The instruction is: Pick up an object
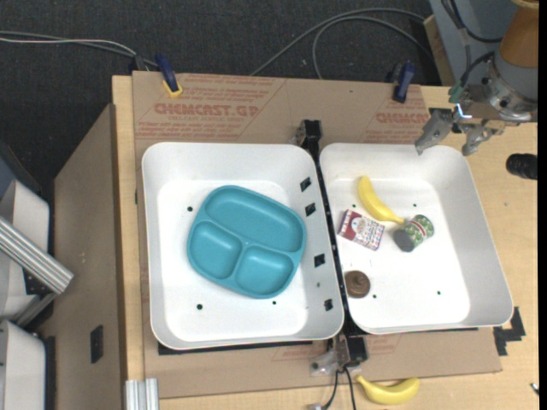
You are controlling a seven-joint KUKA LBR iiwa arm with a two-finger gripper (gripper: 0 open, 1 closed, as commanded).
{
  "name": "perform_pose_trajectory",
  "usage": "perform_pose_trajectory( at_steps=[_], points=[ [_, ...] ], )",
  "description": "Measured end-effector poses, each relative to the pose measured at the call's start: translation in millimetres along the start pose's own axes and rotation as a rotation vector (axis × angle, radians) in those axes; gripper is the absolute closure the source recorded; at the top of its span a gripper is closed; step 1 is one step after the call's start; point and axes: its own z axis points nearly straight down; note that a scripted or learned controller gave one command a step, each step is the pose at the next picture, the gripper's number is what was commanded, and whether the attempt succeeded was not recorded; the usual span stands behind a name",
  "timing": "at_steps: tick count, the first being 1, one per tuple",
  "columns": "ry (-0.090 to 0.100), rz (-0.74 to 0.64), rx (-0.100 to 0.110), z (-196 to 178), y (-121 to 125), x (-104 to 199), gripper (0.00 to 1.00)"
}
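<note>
Nearest us, a second banana lies on the bench below the bins, outside both. Above it, the right bin holds the candidates for picking: a yellow banana, a small red-and-white packet just beside it, a green-labelled can lying on its side, and a brown round disc near the bin's lower left corner. The left bin carries a teal divided plate.

We judge the task barely begun — the gripper hangs over the far edge of the right bin, fingers spread apart with nothing between them, well apart from every object. What is left, as we read it, is all of it: choosing a target, descending, closing and lifting.
</note>
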Motion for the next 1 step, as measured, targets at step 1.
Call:
perform_pose_trajectory(
  at_steps=[1],
  points=[
    [-0.003,-0.003,-0.014,-8.3,2.1,0.6,0.00]
  ],
)
